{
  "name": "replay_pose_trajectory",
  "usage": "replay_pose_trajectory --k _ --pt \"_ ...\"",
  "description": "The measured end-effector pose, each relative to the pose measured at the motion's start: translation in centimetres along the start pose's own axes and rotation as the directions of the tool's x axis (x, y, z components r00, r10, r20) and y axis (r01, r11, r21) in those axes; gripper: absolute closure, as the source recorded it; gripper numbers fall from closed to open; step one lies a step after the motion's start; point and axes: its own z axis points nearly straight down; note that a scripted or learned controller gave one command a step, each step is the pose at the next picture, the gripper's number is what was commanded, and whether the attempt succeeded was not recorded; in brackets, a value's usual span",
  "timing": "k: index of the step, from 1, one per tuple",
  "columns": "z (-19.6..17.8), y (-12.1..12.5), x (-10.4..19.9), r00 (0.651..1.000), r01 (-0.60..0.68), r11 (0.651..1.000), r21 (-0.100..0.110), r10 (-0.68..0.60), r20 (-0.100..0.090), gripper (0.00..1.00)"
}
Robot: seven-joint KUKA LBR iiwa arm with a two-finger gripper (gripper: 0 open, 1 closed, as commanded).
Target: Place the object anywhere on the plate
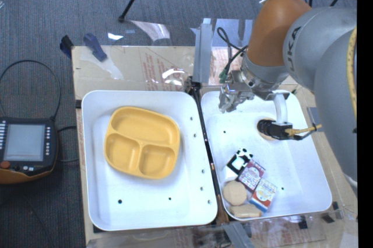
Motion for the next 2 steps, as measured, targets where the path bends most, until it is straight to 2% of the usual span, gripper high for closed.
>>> replay_pose_trajectory --k 1,2 --pt "-3.3 -5.7 4.8 1.0 -0.007 1.0 -0.004 0.007 -0.002 1.0" --pt "-0.6 -6.6 4.4 1.0 -0.01 1.0 0.004 0.01 0.0 1.0"
